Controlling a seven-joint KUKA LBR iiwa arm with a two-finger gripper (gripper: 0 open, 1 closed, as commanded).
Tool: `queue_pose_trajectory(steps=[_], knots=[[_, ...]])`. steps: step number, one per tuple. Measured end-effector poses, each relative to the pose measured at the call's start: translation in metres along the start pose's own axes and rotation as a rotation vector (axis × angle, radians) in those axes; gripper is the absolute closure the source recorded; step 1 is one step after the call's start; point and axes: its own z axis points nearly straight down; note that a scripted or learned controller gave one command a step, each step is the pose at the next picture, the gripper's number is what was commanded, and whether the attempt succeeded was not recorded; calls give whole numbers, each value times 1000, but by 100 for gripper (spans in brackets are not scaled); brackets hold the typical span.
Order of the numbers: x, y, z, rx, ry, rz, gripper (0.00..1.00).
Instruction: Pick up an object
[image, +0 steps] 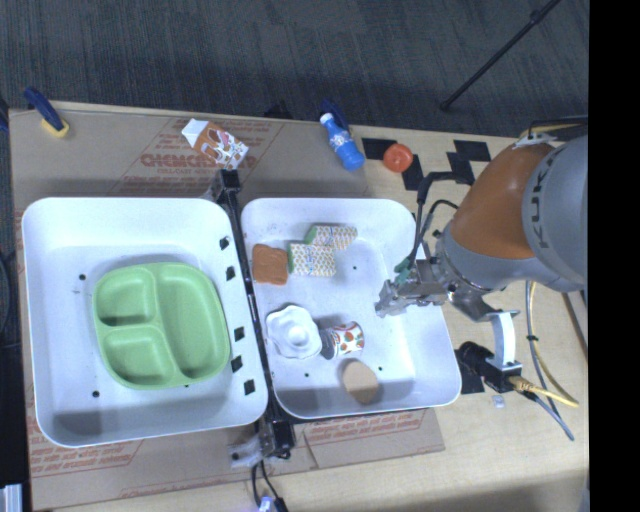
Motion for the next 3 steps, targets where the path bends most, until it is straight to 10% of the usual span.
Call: queue_pose_trajectory(steps=[2,3], knots=[[23,-34,-9,-3,-2,3,100],[18,55,-22,-3,0,3,100]])
